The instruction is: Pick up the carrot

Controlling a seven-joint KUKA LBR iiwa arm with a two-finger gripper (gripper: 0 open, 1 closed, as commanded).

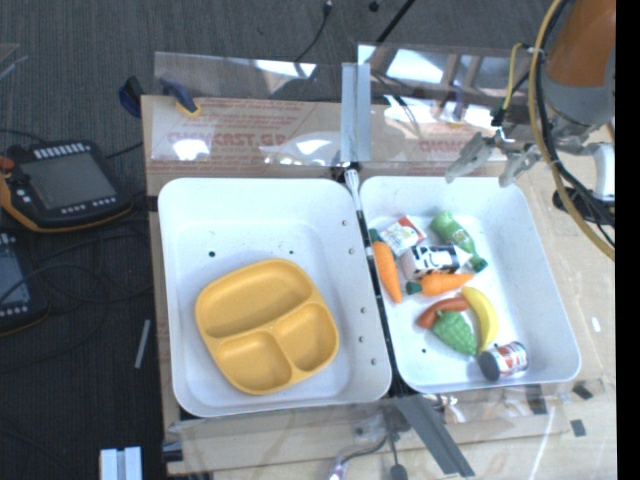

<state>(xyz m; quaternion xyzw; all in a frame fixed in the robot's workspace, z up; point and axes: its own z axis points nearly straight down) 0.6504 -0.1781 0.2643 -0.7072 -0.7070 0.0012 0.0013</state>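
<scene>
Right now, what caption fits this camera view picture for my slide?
Open gripper hovers above the right bin, carrot untouched inside.

The arm enters at the upper right corner, its orange band [590,18] uppermost and the grey wrist section [575,98] directly beneath it. Cables run alongside the wrist. The claw [490,163] extends from the wrist toward the left and slightly downward. Its two fingers [465,160] are spread apart, tips well separated, with nothing between them. The claw hangs raised, in contact with nothing.
</scene>
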